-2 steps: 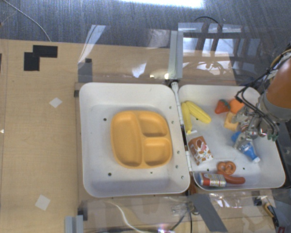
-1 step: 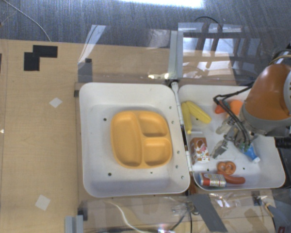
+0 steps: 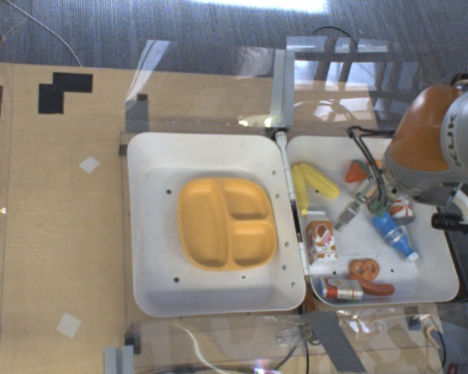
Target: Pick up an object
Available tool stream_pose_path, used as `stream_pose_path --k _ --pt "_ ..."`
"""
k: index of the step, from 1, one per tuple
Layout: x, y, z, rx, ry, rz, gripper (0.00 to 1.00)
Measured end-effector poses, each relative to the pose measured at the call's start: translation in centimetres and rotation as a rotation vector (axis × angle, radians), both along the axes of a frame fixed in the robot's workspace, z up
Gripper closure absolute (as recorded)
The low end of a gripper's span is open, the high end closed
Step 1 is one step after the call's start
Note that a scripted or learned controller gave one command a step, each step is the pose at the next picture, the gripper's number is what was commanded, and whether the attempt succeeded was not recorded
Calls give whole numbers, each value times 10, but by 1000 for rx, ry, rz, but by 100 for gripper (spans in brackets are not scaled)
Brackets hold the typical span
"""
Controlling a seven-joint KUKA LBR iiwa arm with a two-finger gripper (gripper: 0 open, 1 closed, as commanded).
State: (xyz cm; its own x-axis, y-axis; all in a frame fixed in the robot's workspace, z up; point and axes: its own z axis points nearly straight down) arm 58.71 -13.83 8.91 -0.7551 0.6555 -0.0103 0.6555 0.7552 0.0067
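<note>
Yellow, one divided tray (image 3: 225,223) is sitting in the left bin (image 3: 152,287) while I'm watching the gripper (image 3: 345,216) hanging above the right bin's (image 3: 441,287) one blue bottle (image 3: 395,236), its grip state impossible to tell.

Matt yellow plastic tray (image 3: 225,224) left of the gripper (image 3: 349,216), in smooth white plastic bin (image 3: 152,287). Glossy blue plastic bottle (image 3: 394,235) just right. Pale matt wood bench (image 3: 54,232) beyond.

We see two white bins (image 3: 152,209) on a tan surface (image 3: 54,232) marked with black blocks (image 3: 62,90). The divided tray (image 3: 226,223) is orange-yellow. Beside it lie a yellow banana (image 3: 316,181), a blue bottle (image 3: 394,236) and a red-and-white carton (image 3: 321,241). Our arm (image 3: 433,142) is grey and orange.
</note>
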Motion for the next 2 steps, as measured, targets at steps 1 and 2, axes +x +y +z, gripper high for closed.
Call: stream_pose_path --k 1,2 --pt "50 -48 1 -3 1 82 0" --pt "74 8 4 -6 14 79 0"
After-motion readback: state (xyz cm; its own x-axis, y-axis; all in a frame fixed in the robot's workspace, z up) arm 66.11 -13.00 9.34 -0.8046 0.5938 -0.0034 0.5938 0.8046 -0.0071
